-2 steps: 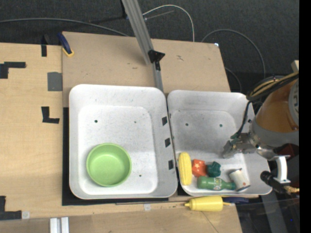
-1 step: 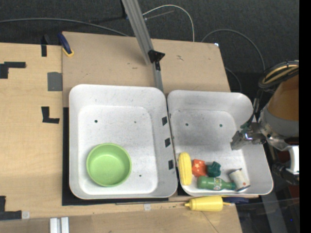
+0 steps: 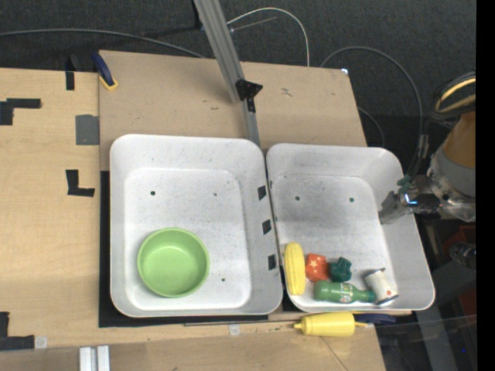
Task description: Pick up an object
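Poised at the right rim of the right bin (image 3: 402, 178), the end effector (image 3: 396, 204) sits low beside the bin wall, and its state cannot be told from the camera view, since the metal parts there blur together; nothing can be seen held in it. Behind it the arm (image 3: 458, 157) reaches in from the right, its orange band visible above the wrist. Candidate objects lie clustered in the near corner of the right bin: a yellow corn cob (image 3: 294, 268) lying along the bin's left wall, a small red-orange piece (image 3: 315, 266) just beside it, a dark green lump (image 3: 340, 269) next to that, a green bottle (image 3: 342, 291) lying on its side along the front wall, and a white cylinder (image 3: 380, 284) at the bottle's right end. All of these are well apart from the end effector, nearer the camera. A green bowl (image 3: 173, 262) rests in the front of the left bin (image 3: 124, 207), and a yellow bottle (image 3: 328, 325) lies outside the bins on the surface (image 3: 170, 91), touching the right bin's front edge. As a judgement, the task is at the approach step, with no object yet chosen or contacted. The next move calls for travelling toward the front cluster, lining up over one item, probably the white cylinder or the green bottle since they are nearest, and descending with care because the objects sit tightly together against the wall.
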`<state>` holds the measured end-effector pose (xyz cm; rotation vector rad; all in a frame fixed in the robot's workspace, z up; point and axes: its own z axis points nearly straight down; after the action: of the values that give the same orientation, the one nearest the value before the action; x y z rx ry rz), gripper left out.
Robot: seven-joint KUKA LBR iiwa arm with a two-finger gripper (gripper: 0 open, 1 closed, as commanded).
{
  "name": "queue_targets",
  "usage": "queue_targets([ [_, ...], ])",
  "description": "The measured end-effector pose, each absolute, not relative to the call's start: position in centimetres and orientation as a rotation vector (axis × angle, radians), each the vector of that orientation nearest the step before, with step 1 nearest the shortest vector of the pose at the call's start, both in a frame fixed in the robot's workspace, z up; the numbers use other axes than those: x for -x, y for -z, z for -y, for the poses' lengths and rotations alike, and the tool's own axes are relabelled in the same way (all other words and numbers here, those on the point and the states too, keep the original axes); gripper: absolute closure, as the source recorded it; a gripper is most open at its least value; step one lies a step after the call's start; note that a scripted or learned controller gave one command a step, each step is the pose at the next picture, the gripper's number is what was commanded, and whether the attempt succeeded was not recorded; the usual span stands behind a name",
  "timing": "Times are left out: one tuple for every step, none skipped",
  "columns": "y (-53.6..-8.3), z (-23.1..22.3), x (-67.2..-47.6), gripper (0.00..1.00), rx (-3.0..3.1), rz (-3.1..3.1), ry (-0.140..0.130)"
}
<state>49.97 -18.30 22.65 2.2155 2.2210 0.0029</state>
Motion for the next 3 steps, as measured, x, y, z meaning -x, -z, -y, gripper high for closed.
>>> queue_targets([
  [-25.5,18.3,-50.0,1.0,-2.218,-2.222,-0.001],
  [-24.1,13.1,-50.9,1.0,-2.217,-2.23,0.001],
  [-23.2,7.2,-51.8,1.0,-2.216,-2.232,0.001],
])
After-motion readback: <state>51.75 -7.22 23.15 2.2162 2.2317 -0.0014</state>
